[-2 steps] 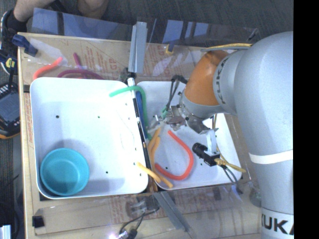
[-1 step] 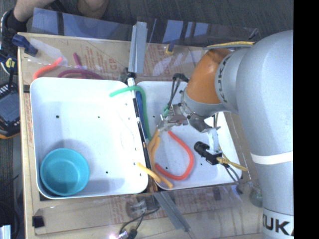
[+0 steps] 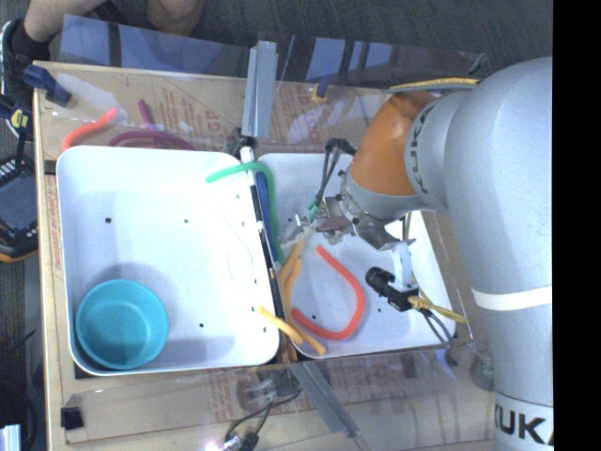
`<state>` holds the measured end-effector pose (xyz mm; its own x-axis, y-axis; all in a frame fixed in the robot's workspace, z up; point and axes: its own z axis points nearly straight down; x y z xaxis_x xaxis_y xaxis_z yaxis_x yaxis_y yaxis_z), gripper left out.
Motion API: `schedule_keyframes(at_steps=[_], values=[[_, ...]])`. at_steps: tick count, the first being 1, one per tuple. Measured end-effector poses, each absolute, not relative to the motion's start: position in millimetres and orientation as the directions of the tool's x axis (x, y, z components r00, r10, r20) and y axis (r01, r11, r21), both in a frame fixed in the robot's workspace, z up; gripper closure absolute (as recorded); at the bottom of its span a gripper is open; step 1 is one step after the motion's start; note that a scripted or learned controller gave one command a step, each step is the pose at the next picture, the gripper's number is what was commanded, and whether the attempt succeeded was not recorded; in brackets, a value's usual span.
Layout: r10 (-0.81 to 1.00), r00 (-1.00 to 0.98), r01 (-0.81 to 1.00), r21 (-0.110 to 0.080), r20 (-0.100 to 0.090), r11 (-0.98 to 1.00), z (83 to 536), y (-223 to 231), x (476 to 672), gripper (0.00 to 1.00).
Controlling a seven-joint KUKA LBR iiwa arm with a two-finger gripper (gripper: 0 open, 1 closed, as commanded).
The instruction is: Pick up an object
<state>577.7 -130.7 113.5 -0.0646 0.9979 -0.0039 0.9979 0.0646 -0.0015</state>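
My gripper (image 3: 315,222) hangs low over the left half of the right bin (image 3: 423,252), under the orange wrist band. A curved red tube (image 3: 349,294) lies on the bin floor just below and to the right of it. A tan stick (image 3: 293,269) lies along the bin's left wall beside the gripper. A yellow stick (image 3: 293,330) rests across the front corner where the two bins meet. A green tube (image 3: 246,177) drapes over the divider between the bins. Nothing is visibly held.
A blue bowl (image 3: 121,324) sits in the front left corner of the left bin (image 3: 160,205). Red and pink tubes (image 3: 122,136) lie on the bench behind that bin. The big grey arm covers the right side of the right bin.
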Motion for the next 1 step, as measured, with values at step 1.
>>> schedule_keyframes(at_steps=[1], values=[[0.999,-0.038,0.999,0.006,-0.005,0.038,96.6,-115.9,573.6,0.00]])
